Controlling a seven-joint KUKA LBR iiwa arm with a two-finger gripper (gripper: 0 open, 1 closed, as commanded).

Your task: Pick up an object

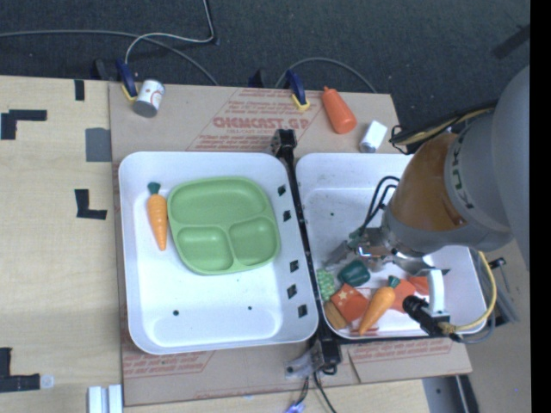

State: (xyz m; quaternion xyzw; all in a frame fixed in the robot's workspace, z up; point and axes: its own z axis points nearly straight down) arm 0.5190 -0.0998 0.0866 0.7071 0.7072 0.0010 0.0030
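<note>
The pincer (362,249) is lowered into the right bin (331,188), just above the teal toy (353,274) and beside the toy carrot (376,308). Whether it is open cannot be told; nothing is seen lifted, so the pick is judged unfinished.

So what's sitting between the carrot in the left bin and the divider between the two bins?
In the camera view, the green sectioned plate lies between the carrot at the left bin's left side and the black divider; bare white floor flanks the plate.
</note>
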